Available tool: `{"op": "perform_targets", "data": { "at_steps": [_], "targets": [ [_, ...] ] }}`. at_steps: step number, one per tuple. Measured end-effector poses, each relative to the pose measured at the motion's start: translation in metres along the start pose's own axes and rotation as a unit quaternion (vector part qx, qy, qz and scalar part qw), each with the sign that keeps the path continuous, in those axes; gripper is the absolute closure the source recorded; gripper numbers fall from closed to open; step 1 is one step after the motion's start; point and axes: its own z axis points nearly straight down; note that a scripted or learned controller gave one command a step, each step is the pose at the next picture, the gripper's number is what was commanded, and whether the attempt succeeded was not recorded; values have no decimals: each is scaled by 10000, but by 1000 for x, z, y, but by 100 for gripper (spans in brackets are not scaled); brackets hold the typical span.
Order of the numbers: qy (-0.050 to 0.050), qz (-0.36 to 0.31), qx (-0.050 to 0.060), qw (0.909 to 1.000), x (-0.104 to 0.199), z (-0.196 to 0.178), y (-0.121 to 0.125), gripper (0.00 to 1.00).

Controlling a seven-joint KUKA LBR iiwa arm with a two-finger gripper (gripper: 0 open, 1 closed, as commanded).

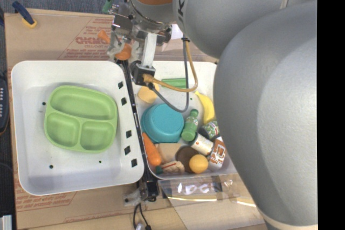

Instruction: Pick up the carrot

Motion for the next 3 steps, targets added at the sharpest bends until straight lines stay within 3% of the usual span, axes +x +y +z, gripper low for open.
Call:
{"op": "perform_targets", "data": {
  "at_steps": [1,2,3],
  "targets": [
    [32,1649,-6,9863,64,-61,8,100],
    [-19,1500,51,9887,100,27,-47,100],
    [-3,2840,-1,9588,114,61,-16,100]
  ]
}}
